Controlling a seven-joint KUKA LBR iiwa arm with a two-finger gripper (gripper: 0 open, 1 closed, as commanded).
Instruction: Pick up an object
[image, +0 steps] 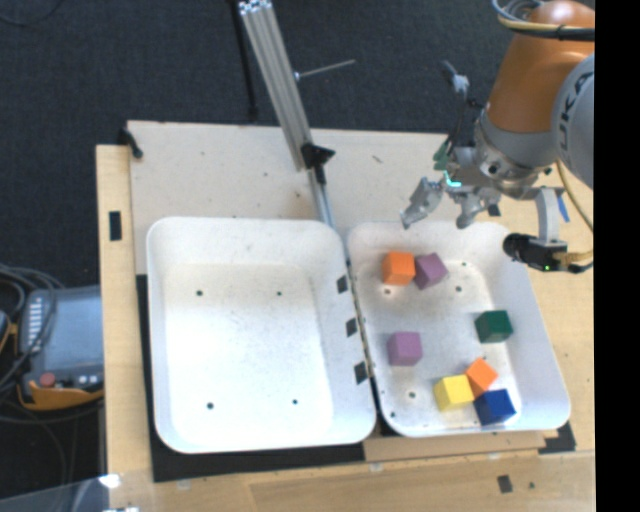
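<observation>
Two touching blocks, orange (399, 268) and purple (431, 270), are risking a jammed grasp beneath the open, empty claw (445, 207).

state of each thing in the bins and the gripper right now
gripper: open, above the right bin's far edge, holding nothing
orange block: touching purple block
lone purple block: apart
green block: apart
yellow block, small orange block, blue block: clustered together
</observation>
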